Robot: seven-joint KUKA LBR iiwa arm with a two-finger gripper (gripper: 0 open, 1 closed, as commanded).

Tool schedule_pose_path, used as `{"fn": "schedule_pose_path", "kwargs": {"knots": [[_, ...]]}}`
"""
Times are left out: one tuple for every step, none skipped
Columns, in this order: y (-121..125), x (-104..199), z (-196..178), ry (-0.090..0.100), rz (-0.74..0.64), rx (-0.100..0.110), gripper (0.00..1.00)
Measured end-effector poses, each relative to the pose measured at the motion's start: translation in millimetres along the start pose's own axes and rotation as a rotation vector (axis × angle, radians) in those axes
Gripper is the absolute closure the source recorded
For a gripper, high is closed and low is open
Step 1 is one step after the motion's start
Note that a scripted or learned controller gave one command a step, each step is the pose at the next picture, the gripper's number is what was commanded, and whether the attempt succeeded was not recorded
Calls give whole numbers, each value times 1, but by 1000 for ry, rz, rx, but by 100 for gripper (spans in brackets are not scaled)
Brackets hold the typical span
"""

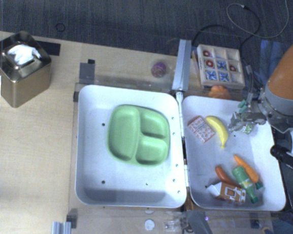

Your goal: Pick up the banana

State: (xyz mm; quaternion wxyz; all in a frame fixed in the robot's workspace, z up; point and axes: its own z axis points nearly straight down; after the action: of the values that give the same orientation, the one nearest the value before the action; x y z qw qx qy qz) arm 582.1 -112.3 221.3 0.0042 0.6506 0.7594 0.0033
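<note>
The banana lies in the upper part of the right-hand white bin, flat on the bin floor, its curve running from upper left to lower right. A small red-and-white patterned card lies just beside it on the left. Lower in the same bin sit a carrot, a green bottle and a small carton, all well apart from the banana, so an approach from above looks unobstructed on that side. The left-hand bin carries a green compartment tray (likely the drop-off side).

The pincer hangs just right of the banana's upper end, near it. Nothing sits between its fingers; whether they stand apart or together cannot be told at this resolution.
</note>
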Motion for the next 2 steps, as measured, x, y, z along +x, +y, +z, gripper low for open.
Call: {"fn": "schedule_pose_path", "kwargs": {"knots": [[0, 0, 0, 0, 0, 0, 0], [43, -33, 74, 1, -37, 6, 0]]}}
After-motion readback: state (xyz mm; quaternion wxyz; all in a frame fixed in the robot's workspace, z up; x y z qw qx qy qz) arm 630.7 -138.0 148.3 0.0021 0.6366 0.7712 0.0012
